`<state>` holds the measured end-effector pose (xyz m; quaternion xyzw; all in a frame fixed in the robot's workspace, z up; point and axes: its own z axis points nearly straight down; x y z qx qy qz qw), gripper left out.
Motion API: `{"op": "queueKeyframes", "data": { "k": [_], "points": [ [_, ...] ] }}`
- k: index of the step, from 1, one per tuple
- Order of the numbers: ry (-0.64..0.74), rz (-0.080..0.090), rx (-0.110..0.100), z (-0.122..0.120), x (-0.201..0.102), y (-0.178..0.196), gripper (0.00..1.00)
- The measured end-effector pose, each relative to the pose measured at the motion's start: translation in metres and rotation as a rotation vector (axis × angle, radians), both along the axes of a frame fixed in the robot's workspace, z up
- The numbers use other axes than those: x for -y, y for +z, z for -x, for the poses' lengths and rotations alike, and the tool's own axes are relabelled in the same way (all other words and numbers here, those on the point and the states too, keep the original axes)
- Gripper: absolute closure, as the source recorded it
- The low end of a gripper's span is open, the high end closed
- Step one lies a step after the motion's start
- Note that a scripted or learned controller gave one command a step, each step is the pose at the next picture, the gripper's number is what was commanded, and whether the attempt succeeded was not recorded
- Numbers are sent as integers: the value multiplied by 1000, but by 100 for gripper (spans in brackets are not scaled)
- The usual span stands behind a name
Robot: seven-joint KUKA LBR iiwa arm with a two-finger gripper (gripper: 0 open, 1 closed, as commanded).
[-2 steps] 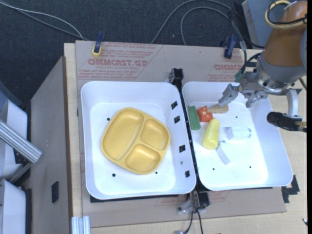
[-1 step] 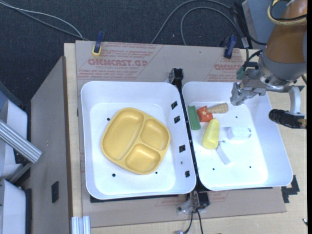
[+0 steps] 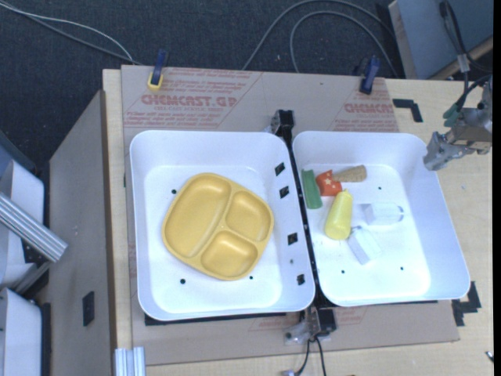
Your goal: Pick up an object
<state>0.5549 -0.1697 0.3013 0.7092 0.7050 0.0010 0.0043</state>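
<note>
Down at 6 o'clock, on the bench's near edge: black clamp (image 3: 311, 325) at the seam between both bins.

Left bin (image 3: 149, 210), white and shallow, with a yellow divided plate (image 3: 218, 225) flat in its middle, three compartments facing up.

Right bin (image 3: 438, 272), touching the left bin along the seam. Inside, toward its 9 to 11 o'clock part, a loose cluster:
- green block (image 3: 311, 190), close along the seam wall
- red piece (image 3: 329, 185), just beside the green block at its 3 o'clock
- tan cylinder (image 3: 351, 174), at 1 o'clock of the red piece, lying on its side
- yellow bottle (image 3: 339, 215), lying at 6 o'clock of the red piece
- clear piece (image 3: 383, 212), at 3 o'clock of the yellow bottle, hard to make out
- pale grey piece (image 3: 362, 247), at 5 o'clock of the yellow bottle

Gripper (image 3: 440, 151) at 2 o'clock of the right bin, over its rim, well apart from the cluster. Claw state: cannot tell at this size and angle. Nothing seen in its grasp.

Two blue clamps (image 3: 159, 77) at 12 o'clock, on the printed brown sheet (image 3: 235, 96) under the bins.
</note>
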Motion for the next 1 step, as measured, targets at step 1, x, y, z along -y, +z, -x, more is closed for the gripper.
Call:
{"op": "queueKeyframes", "data": {
  "k": [1],
  "points": [
    [6, -2, -3, -22, 21, 12, 100]
  ]
}}
